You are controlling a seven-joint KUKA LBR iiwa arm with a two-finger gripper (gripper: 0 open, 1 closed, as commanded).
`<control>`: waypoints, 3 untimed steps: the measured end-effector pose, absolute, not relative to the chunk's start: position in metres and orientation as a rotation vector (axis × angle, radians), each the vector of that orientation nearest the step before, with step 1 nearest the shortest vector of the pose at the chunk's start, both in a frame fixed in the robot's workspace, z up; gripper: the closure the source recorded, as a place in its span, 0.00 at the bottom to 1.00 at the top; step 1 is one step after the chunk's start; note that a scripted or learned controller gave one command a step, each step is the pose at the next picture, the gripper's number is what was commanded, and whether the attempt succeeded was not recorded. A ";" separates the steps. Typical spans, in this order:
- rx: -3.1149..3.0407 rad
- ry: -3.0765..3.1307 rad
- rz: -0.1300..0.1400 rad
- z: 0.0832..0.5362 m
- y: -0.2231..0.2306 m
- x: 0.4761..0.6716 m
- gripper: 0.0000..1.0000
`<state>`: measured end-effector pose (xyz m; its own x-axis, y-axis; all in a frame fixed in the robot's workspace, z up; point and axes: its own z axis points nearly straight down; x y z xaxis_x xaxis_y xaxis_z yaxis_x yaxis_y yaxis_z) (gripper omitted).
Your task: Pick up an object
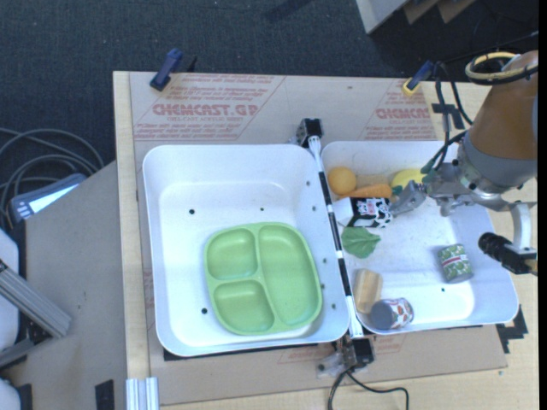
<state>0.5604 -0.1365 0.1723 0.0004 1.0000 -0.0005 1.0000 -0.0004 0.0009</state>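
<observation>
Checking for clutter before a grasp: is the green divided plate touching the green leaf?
Apart. The camera view shows the green divided plate in the left bin and the green leaf in the right bin, with both bin rims between them.

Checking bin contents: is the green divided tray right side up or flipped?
Right side up. The green tray lies flat in the left bin, its three compartments facing up.

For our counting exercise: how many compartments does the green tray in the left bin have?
3. The green tray has one compartment at its upper left, one long compartment along its right side, and one at its lower left. None looks hidden.
</observation>
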 end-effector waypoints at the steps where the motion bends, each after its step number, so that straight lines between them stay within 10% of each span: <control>1: 2.223 2.225 -0.003 0.084 -0.107 0.627 0.00; 2: 2.251 2.267 -0.066 0.082 -0.096 0.654 0.00; 3: 2.223 2.222 -0.002 0.084 -0.093 0.598 0.00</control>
